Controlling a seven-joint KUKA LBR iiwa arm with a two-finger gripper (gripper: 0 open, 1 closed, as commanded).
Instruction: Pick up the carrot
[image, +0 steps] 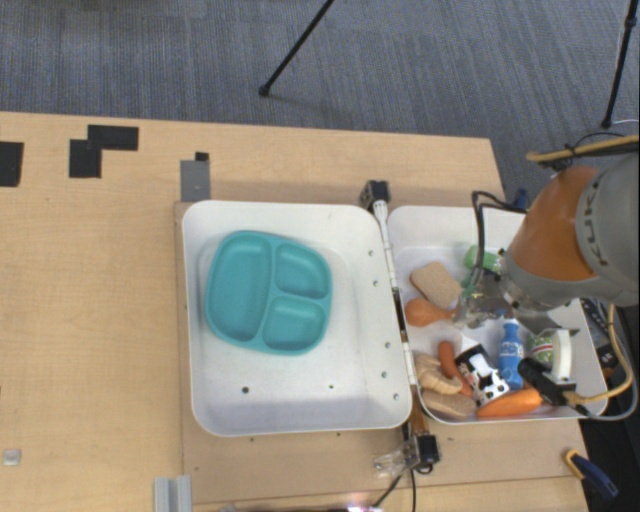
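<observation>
Grey carpet lies beyond our pale wooden bench. Our pincer hangs above the orange carrot; we cannot tell its state.

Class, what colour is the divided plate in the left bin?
Teal, seen in the camera view: the divided plate in the left bin.

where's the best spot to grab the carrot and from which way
Probably the carrot's thick middle, coming straight down from above. It lies flat and lengthwise along the right bin's near wall, so the pincer should close across its narrow width. A black-and-white toy and a blue bottle crowd its far side, making a side approach awkward.
</observation>
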